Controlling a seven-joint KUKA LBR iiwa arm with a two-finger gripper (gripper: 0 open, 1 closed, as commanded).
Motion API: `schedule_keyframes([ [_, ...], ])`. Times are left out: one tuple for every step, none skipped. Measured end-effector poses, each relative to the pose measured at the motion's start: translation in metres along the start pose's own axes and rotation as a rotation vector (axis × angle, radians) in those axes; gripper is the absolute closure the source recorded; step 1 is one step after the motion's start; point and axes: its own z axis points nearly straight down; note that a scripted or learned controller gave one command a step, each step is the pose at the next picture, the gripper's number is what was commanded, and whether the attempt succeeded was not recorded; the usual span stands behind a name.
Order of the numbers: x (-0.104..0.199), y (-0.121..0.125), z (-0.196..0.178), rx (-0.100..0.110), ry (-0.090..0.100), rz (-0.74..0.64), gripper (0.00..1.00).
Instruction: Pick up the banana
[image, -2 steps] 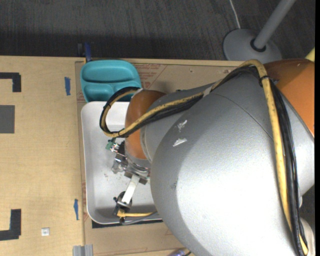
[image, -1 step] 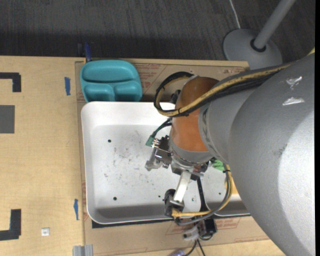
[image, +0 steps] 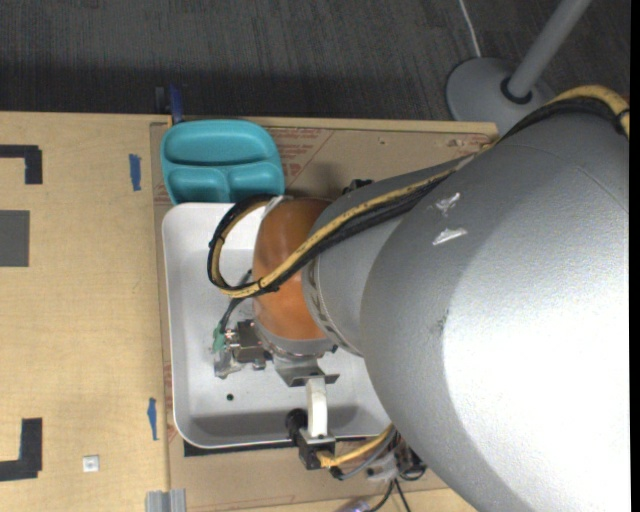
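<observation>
Where the banana is, I cannot tell; the big arm covers a lot of the bin under it. The gripper (image: 236, 352) is the small metal part with little green bits, and it hangs low over the white bin (image: 188, 300), near the bin's left wall. I cannot tell if the gripper is open or closed, and I cannot tell if it holds anything. Right behind the gripper is the orange band (image: 285, 280) of the arm. Past that band the fat grey arm (image: 490, 300) goes off to the right and gets very big. A black cable and a yellow cable (image: 228, 255) make a loop just above the gripper and then run along the arm. Below the gripper and a bit to the right, a small white piece (image: 316, 408) sticks out from the arm, near the bin's bottom edge. Farther up from the gripper, past the top of the bin, sits a teal plastic thing (image: 222, 160) with round corners. The brown bench (image: 80, 300) lies to the left of the gripper, with blue tape bits (image: 136, 172) and black marks (image: 30, 165) on it. Far up and to the right of the gripper, a grey round stand (image: 485, 88) sits on the dark floor.
</observation>
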Motion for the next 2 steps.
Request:
schedule_keyframes([
  [0.0002, 0.0004, -0.0101, -0.001, 0.001, 0.001, 1.00],
  [0.0004, 0.0005, -0.0198, -0.001, 0.001, 0.001, 1.00],
])
